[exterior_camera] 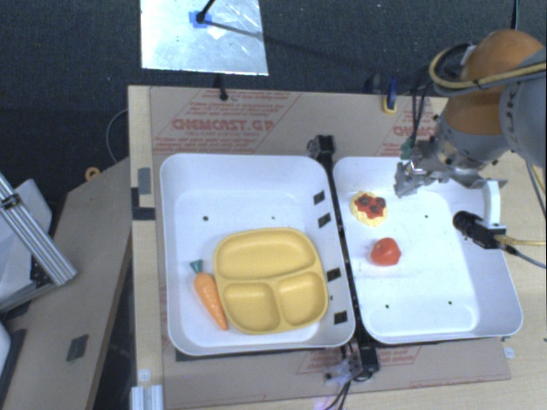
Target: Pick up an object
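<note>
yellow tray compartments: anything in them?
Empty. All three compartments of the yellow tray show bare yellow; the carrot lies beside it on the bin floor.

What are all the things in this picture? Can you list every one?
bins: two, white, side by side on the bench
tray: one, yellow, three compartments, in the left bin
carrot: one, orange with a green top, in the left bin, beside the tray's left edge
toy pizza: one, yellow with red and dark bits on top, in the right bin near its upper left
tomato: one, red, in the right bin, below the toy pizza
shiny sheet: one, silver, on the dark floor above the bench
arm: one, grey and orange, reaching in from the right
gripper: one, grey, over the right bin's upper edge, right of the toy pizza
</note>
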Motion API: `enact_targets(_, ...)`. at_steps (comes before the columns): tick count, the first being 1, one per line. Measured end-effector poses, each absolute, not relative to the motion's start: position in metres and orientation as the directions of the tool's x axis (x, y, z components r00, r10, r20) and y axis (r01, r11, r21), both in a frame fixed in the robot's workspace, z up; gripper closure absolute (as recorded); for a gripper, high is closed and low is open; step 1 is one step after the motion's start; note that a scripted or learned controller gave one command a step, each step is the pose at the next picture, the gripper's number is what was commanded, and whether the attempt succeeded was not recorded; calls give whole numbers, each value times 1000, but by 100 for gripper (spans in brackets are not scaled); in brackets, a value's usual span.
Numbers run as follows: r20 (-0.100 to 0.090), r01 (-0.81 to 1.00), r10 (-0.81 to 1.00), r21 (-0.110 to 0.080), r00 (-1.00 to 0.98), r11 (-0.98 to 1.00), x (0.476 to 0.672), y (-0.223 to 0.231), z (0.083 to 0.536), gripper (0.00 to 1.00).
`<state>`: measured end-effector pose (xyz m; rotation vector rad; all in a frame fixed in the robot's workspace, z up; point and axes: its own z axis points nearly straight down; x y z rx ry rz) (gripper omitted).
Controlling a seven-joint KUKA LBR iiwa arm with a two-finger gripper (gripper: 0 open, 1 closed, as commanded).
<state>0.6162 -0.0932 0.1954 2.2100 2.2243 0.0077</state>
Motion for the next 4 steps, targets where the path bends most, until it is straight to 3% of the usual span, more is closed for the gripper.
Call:
enact_targets(1, 0, 1000, 1000, 4, -6, 6, 617, -93, 224, 100)
enact_targets(3, 2, 1000, 1000, 0, -10, 10, 610, 14, 209, 100)
enact_targets(4, 2, 1000, 1000, 3, -11, 11, 617, 73, 207, 100)
